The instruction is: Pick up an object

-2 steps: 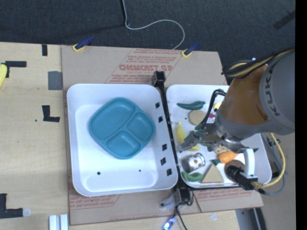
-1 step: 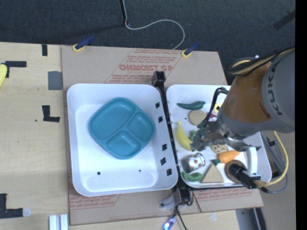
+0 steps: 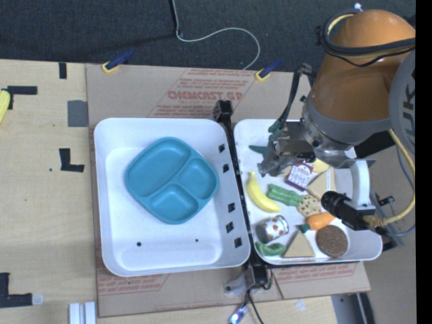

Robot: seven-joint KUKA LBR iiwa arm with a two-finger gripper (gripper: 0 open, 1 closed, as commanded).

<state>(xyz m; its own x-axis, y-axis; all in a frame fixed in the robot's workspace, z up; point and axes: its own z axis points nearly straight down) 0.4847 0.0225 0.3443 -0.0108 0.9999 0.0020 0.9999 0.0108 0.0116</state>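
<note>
The gripper hung open and empty over the right bin, just above the banana, which looked light, stiff and smooth, best pinched across its narrow middle.

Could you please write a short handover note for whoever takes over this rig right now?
Pincer: hanging over the back part of the right bin, above the toy food; nothing visible between its fingers, and their state cannot be read.
Right bin: banana, green pepper, small purple packet, cracker, carrot, brown round patty, sandwich wedge, small red and white can.
Left bin: blue divided plate.
Done: arm positioned over the pile.
Left: the pick itself; no object is lifted yet.
</note>
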